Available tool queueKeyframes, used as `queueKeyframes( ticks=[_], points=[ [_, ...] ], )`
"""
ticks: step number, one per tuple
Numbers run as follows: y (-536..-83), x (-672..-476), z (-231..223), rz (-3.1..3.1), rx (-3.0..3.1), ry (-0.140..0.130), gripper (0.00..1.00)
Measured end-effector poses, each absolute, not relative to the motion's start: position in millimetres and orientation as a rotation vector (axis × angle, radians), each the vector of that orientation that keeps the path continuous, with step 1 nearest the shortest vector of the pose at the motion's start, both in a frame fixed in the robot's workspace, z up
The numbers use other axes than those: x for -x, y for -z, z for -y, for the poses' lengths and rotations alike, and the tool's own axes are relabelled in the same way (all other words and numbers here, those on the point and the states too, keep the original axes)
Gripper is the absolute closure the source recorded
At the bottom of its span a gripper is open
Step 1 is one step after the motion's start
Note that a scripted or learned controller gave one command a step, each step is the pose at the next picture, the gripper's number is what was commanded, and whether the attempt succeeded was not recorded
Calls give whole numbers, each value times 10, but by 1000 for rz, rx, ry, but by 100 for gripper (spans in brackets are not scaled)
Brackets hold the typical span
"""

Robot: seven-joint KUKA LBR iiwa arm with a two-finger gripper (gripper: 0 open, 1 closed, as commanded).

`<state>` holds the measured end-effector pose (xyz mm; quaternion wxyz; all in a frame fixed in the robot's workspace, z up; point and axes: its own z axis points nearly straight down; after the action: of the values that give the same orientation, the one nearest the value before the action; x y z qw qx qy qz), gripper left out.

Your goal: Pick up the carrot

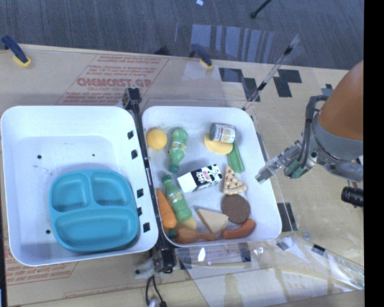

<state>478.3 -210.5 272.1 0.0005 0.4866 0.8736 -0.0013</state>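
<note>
Pincer (276, 165) beside right bin (259, 142), off carrot (166, 208)

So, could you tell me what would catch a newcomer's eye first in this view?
Probably the blue divided tray, lying alone in the left bin. Next, the jumble of toy food in the right bin, with the carrot along its left wall, near the front. The gripper hangs just outside that bin's right wall, beneath the arm's orange band.
</note>
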Motion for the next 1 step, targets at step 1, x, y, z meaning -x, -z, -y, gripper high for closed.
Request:
queueKeyframes(
  ticks=[1],
  points=[
    [-2227,-4772,2100,-3038,-820,2,100]
  ],
)
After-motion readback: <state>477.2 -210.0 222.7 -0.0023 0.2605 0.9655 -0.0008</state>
